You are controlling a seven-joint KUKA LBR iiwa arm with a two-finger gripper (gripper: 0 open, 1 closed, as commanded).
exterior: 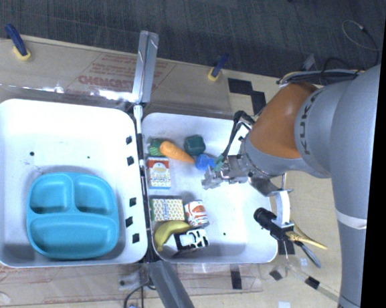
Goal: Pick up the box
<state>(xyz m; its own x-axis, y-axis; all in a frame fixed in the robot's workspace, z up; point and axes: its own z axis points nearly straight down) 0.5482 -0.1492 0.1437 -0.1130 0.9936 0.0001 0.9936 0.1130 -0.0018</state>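
1. The claw (pixel 212 178) hangs low over the right bin (pixel 248 138), a cluster of dull grey metal parts below the arm (pixel 329 128), which is smooth, rounded and grey with an orange band; whether the claw is apart or together I cannot tell, since the tips blur into one grey lump
2. The box (pixel 159 172), a small flat carton with a red top edge and a pale printed face, lies flat on the bin floor to the left of the claw, well apart from it and close to the bin's left wall
3. A carrot (pixel 177 152), orange, smooth and tapered, lies up and to the left of the claw, with a small green piece (pixel 155 146) at its left end
4. A dark green block (pixel 194 144) with rounded corners sits above the claw, and a small blue lump (pixel 205 162) lies just beside the claw on its upper left
5. Below and left of the claw lie a square packet (pixel 167 209) with a fine speckled pattern, a small round can (pixel 197 214) with a red and white label, a curved yellow banana (pixel 168 231) and a black and white item (pixel 193 240) touching the banana
6. Far to the left of the claw, in the left bin (pixel 61 122), rests a glossy blue plastic tray (pixel 73 215) with three moulded compartments and rounded corners
7. Both bins are shallow, white and smooth, with rounded corners
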